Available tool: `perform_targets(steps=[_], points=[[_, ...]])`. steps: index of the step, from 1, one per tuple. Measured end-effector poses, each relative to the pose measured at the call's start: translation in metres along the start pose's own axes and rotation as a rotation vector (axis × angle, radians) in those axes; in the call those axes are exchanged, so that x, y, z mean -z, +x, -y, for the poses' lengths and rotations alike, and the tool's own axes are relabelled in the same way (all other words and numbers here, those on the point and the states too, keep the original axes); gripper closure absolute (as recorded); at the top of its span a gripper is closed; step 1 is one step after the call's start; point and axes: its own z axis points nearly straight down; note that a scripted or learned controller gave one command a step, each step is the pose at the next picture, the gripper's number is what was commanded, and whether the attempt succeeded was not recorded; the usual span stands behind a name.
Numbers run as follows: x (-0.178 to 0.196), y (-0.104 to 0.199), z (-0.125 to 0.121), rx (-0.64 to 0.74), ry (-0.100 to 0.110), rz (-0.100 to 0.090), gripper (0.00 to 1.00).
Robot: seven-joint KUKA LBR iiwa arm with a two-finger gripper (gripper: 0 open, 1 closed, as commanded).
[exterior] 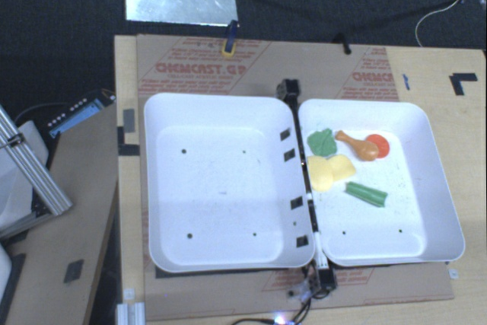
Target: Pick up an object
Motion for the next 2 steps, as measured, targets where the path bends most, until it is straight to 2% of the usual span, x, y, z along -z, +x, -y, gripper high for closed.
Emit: perform_targets(steps=[1, 2], points=[[0.008, 0.015, 0.000, 0.000, 0.001, 0.000, 1.00], [0.007, -0.021, 0.001, -0.005, 0.002, 0.001, 1.00]])
